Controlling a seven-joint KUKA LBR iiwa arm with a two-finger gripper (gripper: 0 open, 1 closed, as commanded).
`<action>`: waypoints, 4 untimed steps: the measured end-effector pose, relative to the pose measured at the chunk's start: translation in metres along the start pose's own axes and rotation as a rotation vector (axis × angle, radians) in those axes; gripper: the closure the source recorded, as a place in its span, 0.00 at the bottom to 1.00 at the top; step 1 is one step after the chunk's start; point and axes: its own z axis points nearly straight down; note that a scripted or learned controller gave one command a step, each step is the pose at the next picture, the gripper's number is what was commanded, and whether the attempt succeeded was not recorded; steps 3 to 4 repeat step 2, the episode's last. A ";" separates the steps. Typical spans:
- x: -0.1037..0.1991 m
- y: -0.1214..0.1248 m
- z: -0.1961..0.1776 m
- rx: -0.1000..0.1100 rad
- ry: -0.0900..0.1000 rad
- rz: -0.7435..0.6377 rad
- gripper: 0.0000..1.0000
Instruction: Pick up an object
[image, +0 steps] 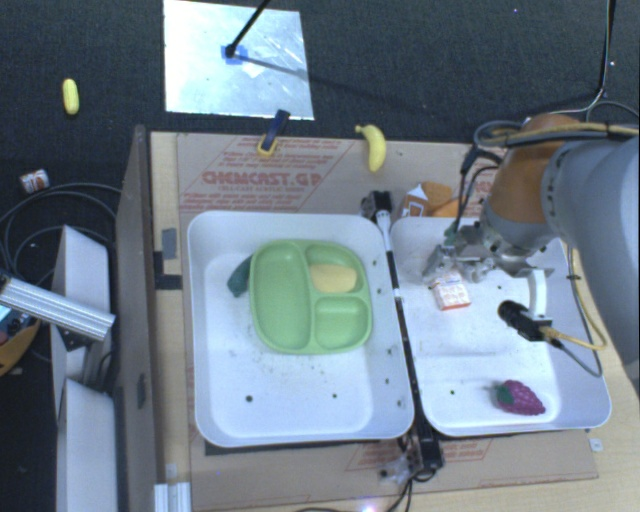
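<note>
- Two loose objects are noted in the right bin (575, 405): a small red-and-white box (452, 294) and a purple grape cluster (520, 397).
- The box is recorded in the far-left part of that bin, lying flat on the floor, just below the gripper (452, 264) in the camera view.
- The gripper is seen low over the bin, directly beside the box. Whether it is spread or pressed together cannot be told, and no grasp on the box can be made out.
- The grape cluster is found near the bin's near edge, well apart from the box and the gripper.
- The left bin (300, 415) is occupied by a green divided tray (290, 300), set roughly at its centre.
- A pale yellow item (334, 277) is held in the tray's far-right compartment.
- A dark green object (238, 276) is seen against the tray's left rim, resting on the bin floor.
- An orange-and-white carton (420, 202) is noted just outside the right bin's far edge.
- A yellow banana (374, 147) is observed on the cardboard sheet (250, 170) beyond both bins.
</note>
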 end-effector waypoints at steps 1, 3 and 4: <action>0.002 0.001 0.000 -0.002 0.001 -0.002 0.00; 0.002 0.002 -0.011 -0.006 0.000 -0.003 1.00; 0.002 0.002 -0.011 -0.006 0.000 -0.003 1.00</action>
